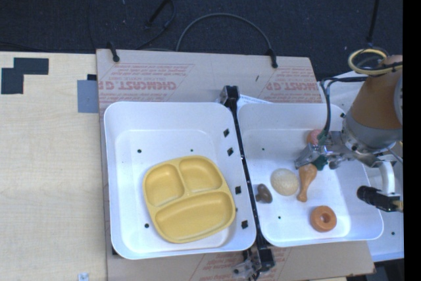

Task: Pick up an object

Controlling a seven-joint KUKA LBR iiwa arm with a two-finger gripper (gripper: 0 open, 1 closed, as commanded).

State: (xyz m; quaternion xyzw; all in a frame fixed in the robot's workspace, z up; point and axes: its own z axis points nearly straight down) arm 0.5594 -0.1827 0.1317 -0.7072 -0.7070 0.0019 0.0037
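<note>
The right bin (368,227) holds several toy foods. A brown drumstick (306,182) lies near its middle, with a cream oval bun (284,181) just left of it. A small brown lump (264,193) sits by the divider, and an orange donut (323,218) lies toward the front. A pink piece (314,137) shows at the back, partly hidden behind the wrist. My gripper (318,158) is low in this bin, right over the drumstick's upper end, with the arm coming in from the right.
A yellow divided plate (189,197) lies in the left bin (125,141). A black divider (240,161) runs between the bins. Cardboard (197,76) lies under their back edge, and cables hang over the dark floor behind.
</note>
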